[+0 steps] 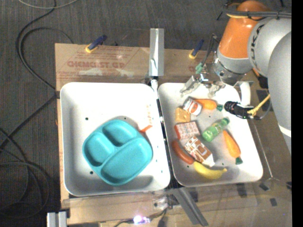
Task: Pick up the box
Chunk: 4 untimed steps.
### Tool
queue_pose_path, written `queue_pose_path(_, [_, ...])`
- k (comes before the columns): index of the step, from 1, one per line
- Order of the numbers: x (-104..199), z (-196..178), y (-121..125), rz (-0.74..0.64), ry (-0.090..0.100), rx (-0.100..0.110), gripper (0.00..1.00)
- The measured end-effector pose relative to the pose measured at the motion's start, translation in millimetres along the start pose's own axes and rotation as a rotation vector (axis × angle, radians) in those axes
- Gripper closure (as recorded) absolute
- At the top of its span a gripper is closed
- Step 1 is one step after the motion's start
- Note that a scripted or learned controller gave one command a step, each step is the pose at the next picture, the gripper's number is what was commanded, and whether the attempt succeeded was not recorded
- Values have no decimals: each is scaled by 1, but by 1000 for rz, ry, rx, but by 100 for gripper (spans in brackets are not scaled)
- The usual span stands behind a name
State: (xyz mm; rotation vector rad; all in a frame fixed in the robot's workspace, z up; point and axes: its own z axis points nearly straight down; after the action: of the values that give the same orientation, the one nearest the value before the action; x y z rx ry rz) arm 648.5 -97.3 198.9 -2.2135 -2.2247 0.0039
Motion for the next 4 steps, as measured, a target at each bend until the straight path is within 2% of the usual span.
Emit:
queue_pose_path(1, [-3, 88, -8, 92, 0, -1, 0])
queue_pose_path(2, [0, 104, -22, -108, -7, -28, 0])
queue_pose_path(3, [-18, 110, -98, 129, -1, -17, 0])
queue_pose_path(4, [-18, 102, -97, 127, 0, -16, 100])
